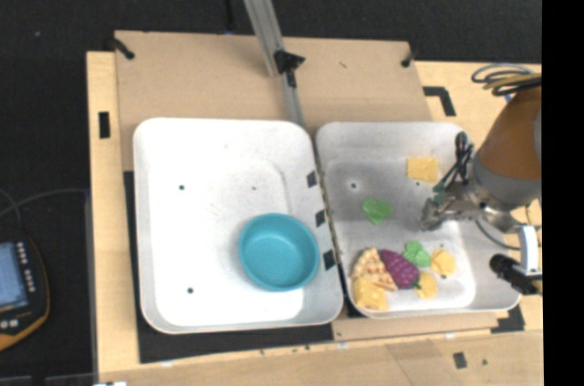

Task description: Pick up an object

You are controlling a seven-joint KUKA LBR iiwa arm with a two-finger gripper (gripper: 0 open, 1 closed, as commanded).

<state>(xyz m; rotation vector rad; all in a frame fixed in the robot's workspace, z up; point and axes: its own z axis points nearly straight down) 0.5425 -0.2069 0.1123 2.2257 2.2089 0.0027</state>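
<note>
The right bin [365, 158] holds several small items. A yellow square piece [422, 168] lies near the back right, and a green piece [376, 211] sits mid-bin. At the front lie a purple grape-like piece [399, 266], a yellow wedge [369, 271], a green lump [416, 251] and yellow lumps [443, 263]. My gripper [434, 215] reaches in from the right and hangs low over the bin floor, between the yellow square and the green lump. Nothing shows between its fingertips.
The left bin [201, 165] holds a blue bowl [277, 250] at its front right. A metal pole [260, 5] slants up from between the bins at the back. A yellow handheld unit [16, 284] lies at the far left.
</note>
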